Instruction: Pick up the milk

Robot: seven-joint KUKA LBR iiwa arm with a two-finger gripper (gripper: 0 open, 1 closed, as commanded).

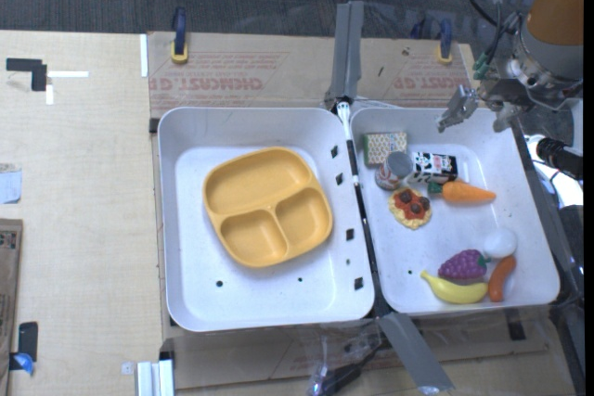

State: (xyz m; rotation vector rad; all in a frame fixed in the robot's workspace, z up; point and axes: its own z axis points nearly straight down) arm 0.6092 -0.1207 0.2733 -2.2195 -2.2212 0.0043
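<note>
The milk (pixel 433 166) is a small white carton with black cow patches. It lies on its side in the upper middle of the right bin (pixel 529 199). My gripper (pixel 481 113) hangs over the far right corner of that bin, up and to the right of the carton and apart from it. Its fingers (pixel 456 114) are spread open with nothing between them.
Around the milk lie a grey can (pixel 399 168), a carrot (pixel 467 193), a small pizza (pixel 410 207) and a green-edged cracker (pixel 385 146). Grapes (pixel 462 265), a banana (pixel 455 289), a white egg (pixel 499 243) and a sausage (pixel 501 278) sit near the front. A yellow divided plate (pixel 267 204) lies in the left bin (pixel 186 292).
</note>
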